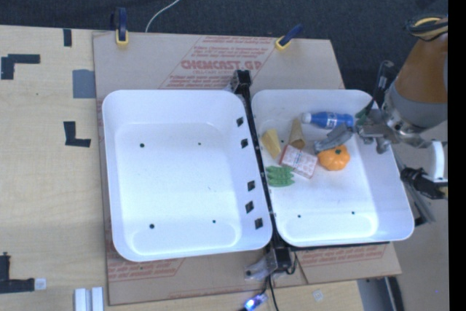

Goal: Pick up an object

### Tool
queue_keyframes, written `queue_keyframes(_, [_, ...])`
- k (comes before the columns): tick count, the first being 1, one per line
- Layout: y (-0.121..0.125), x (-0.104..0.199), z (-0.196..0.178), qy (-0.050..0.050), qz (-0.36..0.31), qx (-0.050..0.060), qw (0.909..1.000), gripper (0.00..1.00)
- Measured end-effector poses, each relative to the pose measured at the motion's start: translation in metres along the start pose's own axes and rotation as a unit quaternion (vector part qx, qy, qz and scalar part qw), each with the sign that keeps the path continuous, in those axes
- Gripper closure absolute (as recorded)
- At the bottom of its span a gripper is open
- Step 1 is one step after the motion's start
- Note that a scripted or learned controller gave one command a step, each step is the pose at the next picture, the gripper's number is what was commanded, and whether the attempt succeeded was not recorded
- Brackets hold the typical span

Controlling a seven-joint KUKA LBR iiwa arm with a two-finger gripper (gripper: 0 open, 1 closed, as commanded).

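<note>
Two shallow white plastic bins sat side by side on the tabletop [44, 156]; the left bin [116, 156] sat beside the right bin [378, 222]. The grey arm with its orange band [422, 76] reached in from the right, its tool [338, 136] low over the right bin, just above a round orange fruit [334, 159]. Whether the tool was open or held anything could not be told. Behind it lay a clear bottle with a blue cap [324, 119], long axis left to right, cap leftward. A pink-and-white packet [298, 160], yellow wedge [271, 143] and green leafy piece [279, 175] lay leftward.

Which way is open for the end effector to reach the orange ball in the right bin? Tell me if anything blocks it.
Probably yes. The end effector sits just above the orange ball, with nothing lying on top of it. The blue bottle lies behind, and the red-and-white packet beside it.
</note>
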State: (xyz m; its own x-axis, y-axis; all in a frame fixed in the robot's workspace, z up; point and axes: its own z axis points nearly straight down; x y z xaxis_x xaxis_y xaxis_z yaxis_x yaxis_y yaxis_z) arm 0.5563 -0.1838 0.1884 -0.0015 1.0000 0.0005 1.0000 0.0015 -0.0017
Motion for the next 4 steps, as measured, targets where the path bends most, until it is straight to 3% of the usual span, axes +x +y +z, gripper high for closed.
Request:
queue_keyframes(1, [0.028, 0.011, 0.081, 0.000, -0.001, 0.002, 1.0000, 0.00])
queue_keyframes(2, [0.029, 0.010, 0.066, 0.000, 0.000, 0.000, 1.0000, 1.00])
queue_keyframes(3, [-0.004, 0.127, 0.001, 0.002, -0.006, -0.002, 1.0000, 1.00])
queue_keyframes(4, [0.001, 0.182, -0.050, 0.001, -0.003, -0.003, 1.0000, 1.00])
